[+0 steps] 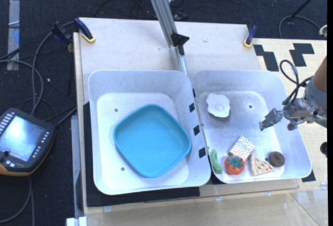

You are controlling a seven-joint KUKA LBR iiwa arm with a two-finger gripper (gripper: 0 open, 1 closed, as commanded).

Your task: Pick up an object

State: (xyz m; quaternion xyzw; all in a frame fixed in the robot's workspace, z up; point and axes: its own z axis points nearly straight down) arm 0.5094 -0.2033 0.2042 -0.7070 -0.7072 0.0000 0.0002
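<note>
Above right bin [291, 131], end effector [270, 119] hangs tilted leftward.

The arm [316, 96] shows as a grey metal wrist section, with an orange patch above it at the frame's edge. A black cable [289, 75] loops up behind the jaws and runs back into the wrist. The gripper [271, 119] is dark grey and angular, tapering away from a bulkier silver-grey housing.

No readable text, labels, brands or numbers. The handheld screen device [22, 140] on the floor at left glows, its display illegible.
</note>
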